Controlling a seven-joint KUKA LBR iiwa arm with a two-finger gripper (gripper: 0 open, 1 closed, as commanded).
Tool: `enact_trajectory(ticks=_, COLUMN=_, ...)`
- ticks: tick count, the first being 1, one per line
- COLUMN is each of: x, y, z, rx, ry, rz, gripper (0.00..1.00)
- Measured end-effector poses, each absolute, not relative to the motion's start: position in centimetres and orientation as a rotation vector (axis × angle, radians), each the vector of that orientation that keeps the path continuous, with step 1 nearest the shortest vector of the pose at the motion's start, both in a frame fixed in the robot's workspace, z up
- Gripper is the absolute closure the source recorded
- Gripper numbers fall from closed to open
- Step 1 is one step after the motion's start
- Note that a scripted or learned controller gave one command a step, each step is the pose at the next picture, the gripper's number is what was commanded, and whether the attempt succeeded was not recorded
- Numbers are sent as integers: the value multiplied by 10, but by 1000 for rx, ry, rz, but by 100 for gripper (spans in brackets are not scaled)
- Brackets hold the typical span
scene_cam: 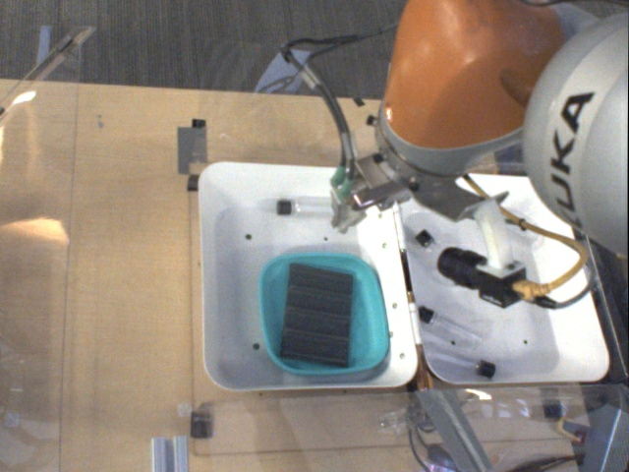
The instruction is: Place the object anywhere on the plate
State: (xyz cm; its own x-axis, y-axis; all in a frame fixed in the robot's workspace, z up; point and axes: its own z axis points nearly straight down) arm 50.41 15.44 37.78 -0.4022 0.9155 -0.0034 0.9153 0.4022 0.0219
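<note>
Table (98,264) bore the left bin (226,264) and right bin (550,332) side by side. In the left one I saw a teal plate (371,313) carrying the dark ribbed block (317,315). Bare floor lay beyond the plate, where the gripper (342,214) hung by the dividing wall; its grip I could not tell.

The grey arm (580,116) reaches in from the right; below-left of its orange band (462,57), the end effector (344,209) hangs, apparently pointing downward.
</note>
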Motion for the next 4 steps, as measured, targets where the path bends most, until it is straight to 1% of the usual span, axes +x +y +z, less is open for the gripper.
enact_trajectory(ticks=1, x=489, y=55, z=438, rx=1855, ry=2521, rz=16, gripper=100)
enact_trajectory(ticks=2, x=488, y=94, z=275, rx=1709, ry=2632, rz=6, gripper=100)
enact_trajectory(ticks=3, x=518, y=133, z=177, rx=1365, ry=2827, rz=5, gripper=100)
enact_trajectory(ticks=4, x=590, y=123, z=176, rx=1271, ry=2867, rz=9, gripper=100)
